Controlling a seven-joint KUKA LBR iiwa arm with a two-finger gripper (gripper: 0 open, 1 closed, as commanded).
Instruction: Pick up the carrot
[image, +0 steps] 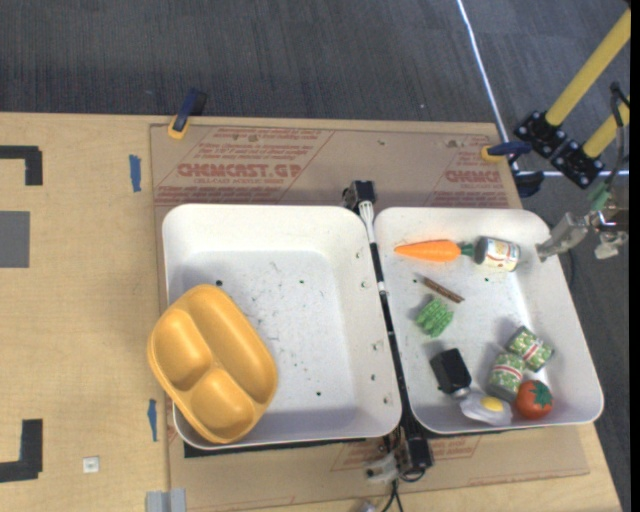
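The orange carrot (428, 251) with a green top lies on its side at the back of the right bin (575, 330), its tip pointing left. Its leafy end touches a small white and yellow bottle (497, 254). My gripper (582, 232) shows as small metal parts at the right bin's back right corner, to the right of the carrot and apart from it. Nothing of the carrot is between its parts.
Further into the right bin are a brown stick (440, 289), a green leafy toy (435, 317), a black block (452, 370), two green packets (518, 360), a red tomato (534, 399) and a white-yellow piece (485, 408). A yellow divided dish (212, 362) overhangs the left bin (260, 230).
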